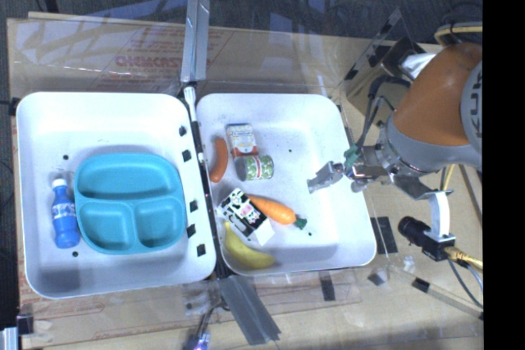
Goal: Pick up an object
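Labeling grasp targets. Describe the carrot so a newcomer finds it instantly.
Look in the right bin, toward its near edge. The carrot lies slanted between a black-and-white box and bare floor, above the banana. It alone is bright orange with a green tip.

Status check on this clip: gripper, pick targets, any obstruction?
Gripper over right bin's right side, nothing between fingers. Nearest targets: carrot, green can, both untouched. Path to carrot looks clear.

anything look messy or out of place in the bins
Nothing is spilled or broken. In the right bin, the black-and-white box lies tilted, overlapping the banana and touching the carrot. The can lies on its side.
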Controlling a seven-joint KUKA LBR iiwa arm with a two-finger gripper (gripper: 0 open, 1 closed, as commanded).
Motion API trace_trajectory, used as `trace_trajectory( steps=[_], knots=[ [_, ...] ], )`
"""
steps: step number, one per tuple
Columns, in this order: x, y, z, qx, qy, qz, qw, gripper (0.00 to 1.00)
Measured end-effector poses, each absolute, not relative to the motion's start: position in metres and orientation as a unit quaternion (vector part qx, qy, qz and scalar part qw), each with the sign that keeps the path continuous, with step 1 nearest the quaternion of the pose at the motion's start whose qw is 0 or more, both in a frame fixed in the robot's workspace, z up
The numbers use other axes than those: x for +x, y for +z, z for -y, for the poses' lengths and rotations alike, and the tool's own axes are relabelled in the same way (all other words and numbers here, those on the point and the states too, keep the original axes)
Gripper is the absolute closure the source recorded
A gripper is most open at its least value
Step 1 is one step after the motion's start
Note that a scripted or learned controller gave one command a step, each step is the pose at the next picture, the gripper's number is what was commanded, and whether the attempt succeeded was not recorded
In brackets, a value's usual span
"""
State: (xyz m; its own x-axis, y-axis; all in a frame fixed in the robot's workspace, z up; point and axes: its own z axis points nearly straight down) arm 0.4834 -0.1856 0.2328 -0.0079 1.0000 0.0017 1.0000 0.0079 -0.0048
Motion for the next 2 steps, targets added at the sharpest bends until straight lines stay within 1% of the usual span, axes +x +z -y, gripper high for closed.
trace_trajectory(
  steps=[1,2],
  knots=[
    [0.478,0.104,0.153,-0.698,-0.0004,0.716,0.0,0.0],
    [0.557,0.091,0.152,-0.67,0.0007,0.742,0.002,0.0]
  ],
)
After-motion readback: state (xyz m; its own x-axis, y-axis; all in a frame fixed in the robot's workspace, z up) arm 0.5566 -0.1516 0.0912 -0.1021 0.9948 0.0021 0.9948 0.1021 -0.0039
